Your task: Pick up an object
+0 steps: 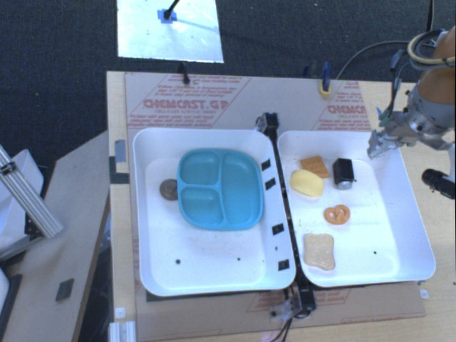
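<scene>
Left bin point(153, 262): blue plate point(218, 189); right bin point(406, 219): pretzel point(337, 214), bread point(319, 251)

Five small objects are seen in the right bin point(417, 244), right of the frame's centre. An orange cracker point(314, 166) is laid flat near the upper left, a yellow lemon-like piece point(307, 183) just below it. A black block point(343, 172) (partly tilted) is placed beside them. A pretzel point(337, 214) lies lower, and a bread slice point(319, 251) lowest.
</scene>
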Motion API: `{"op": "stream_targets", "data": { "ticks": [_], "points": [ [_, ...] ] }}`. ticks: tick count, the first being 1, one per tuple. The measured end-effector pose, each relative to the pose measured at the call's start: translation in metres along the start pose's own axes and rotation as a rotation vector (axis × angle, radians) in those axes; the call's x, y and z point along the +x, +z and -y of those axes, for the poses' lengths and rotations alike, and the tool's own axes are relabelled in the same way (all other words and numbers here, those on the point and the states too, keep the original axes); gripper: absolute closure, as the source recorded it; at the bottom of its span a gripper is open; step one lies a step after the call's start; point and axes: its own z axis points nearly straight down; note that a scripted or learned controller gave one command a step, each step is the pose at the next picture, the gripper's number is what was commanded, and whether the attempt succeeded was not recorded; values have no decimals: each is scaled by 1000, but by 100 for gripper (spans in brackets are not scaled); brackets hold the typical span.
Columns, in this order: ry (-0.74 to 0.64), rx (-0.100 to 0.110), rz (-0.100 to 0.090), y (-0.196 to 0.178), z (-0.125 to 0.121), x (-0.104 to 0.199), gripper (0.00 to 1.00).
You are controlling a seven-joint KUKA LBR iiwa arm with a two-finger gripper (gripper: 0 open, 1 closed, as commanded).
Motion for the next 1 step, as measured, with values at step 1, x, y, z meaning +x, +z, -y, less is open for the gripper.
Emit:
{"op": "stream_targets", "data": {
  "ticks": [1],
  "points": [
    [-2,0,0,-44,-2,2,100]
  ]
}}
